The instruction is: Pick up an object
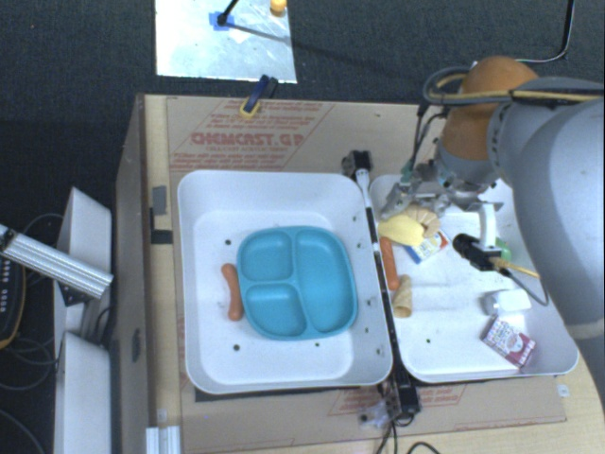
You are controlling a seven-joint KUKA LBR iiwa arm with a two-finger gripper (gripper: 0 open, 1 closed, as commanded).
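My gripper is low in the back left part of the right bin. It hangs directly over a pale yellow banana-like toy, which lies on a small card with blue and red print. Whether the gripper touches the toy cannot be told. An orange sausage-shaped toy lies along the bin's left wall. A tan cone rests just in front of it. A red and white packet sits near the front right corner, with a small white item behind it.
The left bin holds a blue divided plate and an orange-brown sausage to its left. The grey arm covers the right bin's back right part. The middle of the right bin's floor is bare.
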